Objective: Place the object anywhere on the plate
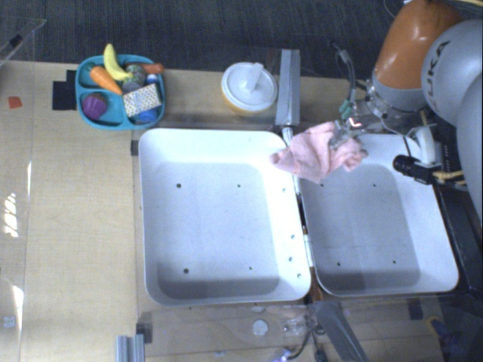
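Fingers of the gripper (349, 125) sit at the top edge of the pink cloth (321, 149), but the view is too small and cluttered there to tell whether they are spread, narrow or pinching the fabric. That one cloth is soft and crumpled, bunched into an uneven heap; it lies over the upper left corner of the right bin (385, 232) and spills across the divide so that its left tip rests on the upper right rim of the left bin (215, 217). Two shallow white bins stand side by side, smooth, with rounded corners, each with a few small dark dots on its floor. A grey metal post (287, 89) stands just behind the gap between them, near the cloth. Just left of the post sits one round white lidded cup (249, 87) with a yellowish rim. Well apart at the far left on the wooden bench (68, 225) is one blue divided plate (119, 90) holding toy food: a yellow banana (115, 64), an orange carrot (104, 78) and a purple piece (95, 105) among others. Grey with an orange band, the arm (423, 44) fills the upper right.
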`<control>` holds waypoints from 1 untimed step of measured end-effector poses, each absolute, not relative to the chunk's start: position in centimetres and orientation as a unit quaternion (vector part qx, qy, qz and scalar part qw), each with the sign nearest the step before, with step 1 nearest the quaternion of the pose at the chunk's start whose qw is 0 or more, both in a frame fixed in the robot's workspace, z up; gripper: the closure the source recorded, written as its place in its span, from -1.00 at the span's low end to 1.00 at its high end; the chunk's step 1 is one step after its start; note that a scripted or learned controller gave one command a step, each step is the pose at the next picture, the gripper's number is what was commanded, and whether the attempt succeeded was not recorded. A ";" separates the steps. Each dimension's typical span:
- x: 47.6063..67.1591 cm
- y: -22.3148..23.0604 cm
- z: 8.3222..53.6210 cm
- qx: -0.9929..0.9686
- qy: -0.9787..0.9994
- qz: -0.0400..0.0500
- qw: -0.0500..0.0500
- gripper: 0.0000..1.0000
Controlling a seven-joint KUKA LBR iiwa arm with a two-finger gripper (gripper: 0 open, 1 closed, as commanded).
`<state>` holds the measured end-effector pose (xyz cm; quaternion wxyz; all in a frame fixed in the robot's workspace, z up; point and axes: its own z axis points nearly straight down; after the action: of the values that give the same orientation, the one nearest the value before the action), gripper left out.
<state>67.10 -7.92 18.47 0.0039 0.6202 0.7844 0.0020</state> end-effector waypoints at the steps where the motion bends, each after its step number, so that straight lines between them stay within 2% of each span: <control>1: 67.4 -7.8 22.5 0.618 0.787 0.003 0.004 1.00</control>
<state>67.39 -7.77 22.46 0.0043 0.6175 0.7865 0.0026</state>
